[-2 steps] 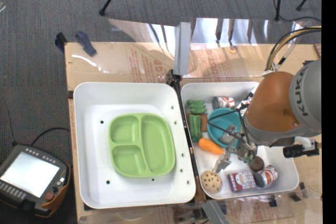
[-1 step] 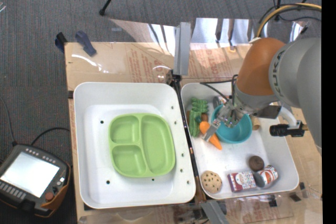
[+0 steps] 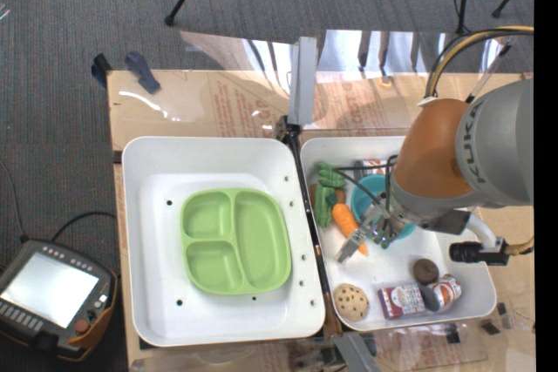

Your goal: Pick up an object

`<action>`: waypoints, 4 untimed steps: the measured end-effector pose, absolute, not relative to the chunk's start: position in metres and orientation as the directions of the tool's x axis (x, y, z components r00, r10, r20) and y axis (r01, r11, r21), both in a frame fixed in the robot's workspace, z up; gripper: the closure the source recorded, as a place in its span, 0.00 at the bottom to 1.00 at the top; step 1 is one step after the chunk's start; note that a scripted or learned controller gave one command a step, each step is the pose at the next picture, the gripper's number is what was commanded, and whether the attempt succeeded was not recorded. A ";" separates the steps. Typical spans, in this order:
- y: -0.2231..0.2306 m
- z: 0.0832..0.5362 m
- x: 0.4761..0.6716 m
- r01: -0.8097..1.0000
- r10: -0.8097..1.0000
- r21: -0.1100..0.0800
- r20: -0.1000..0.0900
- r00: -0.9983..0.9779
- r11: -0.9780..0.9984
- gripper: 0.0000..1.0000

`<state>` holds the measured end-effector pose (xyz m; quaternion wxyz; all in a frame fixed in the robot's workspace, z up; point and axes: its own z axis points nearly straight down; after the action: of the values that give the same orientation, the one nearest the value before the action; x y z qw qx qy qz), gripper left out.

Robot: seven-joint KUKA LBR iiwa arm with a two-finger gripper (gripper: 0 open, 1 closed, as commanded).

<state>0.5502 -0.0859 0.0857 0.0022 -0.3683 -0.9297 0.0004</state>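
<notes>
My gripper (image 3: 366, 244) hangs low in the right bin (image 3: 475, 309), its two fingers spread apart. One fingertip sits just off the lower end of an orange carrot (image 3: 345, 219), which lies slanted at the gripper's left. No object is clearly between the fingers. A teal bowl (image 3: 373, 186) is partly hidden behind the wrist. A chocolate-chip cookie (image 3: 351, 300), a red and white carton (image 3: 401, 300), a small can (image 3: 445, 292) and a dark brown round piece (image 3: 425, 271) lie along the bin's near side.
Green toy vegetables (image 3: 328, 179) lie against the right bin's left wall. The left bin (image 3: 148, 179) holds a light green divided plate (image 3: 235, 240). A tablet-like pendant (image 3: 52, 292) sits on the floor at the lower left.
</notes>
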 end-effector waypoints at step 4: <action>-0.099 0.084 0.543 0.705 0.705 -0.003 0.005 -0.709 0.709 1.00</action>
<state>0.5427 -0.0985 0.0844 0.0030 -0.3812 -0.9245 0.0003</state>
